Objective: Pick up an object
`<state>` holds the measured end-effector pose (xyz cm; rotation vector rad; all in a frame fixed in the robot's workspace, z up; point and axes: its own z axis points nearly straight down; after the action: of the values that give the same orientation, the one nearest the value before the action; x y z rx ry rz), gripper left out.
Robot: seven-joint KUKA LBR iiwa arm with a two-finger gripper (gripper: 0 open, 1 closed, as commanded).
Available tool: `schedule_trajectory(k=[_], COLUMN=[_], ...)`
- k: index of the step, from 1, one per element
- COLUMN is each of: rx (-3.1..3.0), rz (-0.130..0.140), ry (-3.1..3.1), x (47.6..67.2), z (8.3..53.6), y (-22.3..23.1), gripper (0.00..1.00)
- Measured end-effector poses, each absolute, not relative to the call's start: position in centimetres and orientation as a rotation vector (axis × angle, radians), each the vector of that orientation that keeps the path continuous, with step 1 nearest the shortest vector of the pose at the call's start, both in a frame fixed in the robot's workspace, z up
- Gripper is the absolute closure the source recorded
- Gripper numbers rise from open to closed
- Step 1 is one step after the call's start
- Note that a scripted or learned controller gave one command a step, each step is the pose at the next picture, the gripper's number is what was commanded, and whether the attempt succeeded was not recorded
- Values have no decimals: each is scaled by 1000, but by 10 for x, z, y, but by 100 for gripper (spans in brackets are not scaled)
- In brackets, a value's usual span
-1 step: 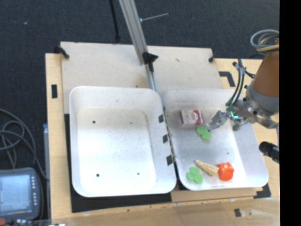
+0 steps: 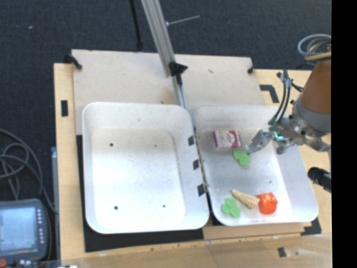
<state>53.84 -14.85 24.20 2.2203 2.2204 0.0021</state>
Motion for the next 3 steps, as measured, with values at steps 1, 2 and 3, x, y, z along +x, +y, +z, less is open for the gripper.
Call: schedule_trajectory(k=[1,2,3], rx=[2223,2227,2224], rz=[-5,-5,-5], ry=[2221,2217,2218], x=[528,537,537], z=[189,140,99], y=[-151,-150,-152], gripper=[0,0,0])
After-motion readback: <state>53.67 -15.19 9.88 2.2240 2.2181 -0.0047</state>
